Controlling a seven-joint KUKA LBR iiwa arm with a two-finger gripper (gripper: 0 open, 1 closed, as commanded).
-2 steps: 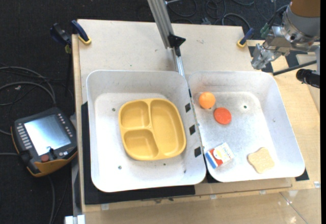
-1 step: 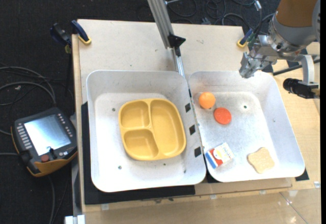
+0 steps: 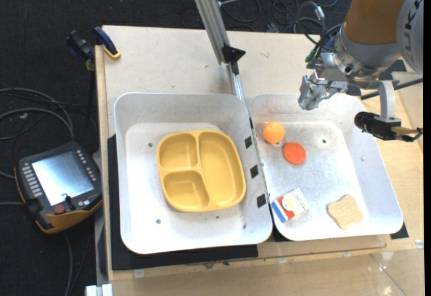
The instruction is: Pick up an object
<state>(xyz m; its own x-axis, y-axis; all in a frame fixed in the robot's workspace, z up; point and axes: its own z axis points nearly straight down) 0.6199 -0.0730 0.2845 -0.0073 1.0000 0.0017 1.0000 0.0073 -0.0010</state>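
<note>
Pincer [image 3: 311, 99], grip state unclear, hovers over right bin's [image 3: 377, 173] far rim; the ball [image 3: 273, 132] could roll away if nudged.

One fixed camera — overhead, slanted down on both bins [image 3: 135, 153].
</note>
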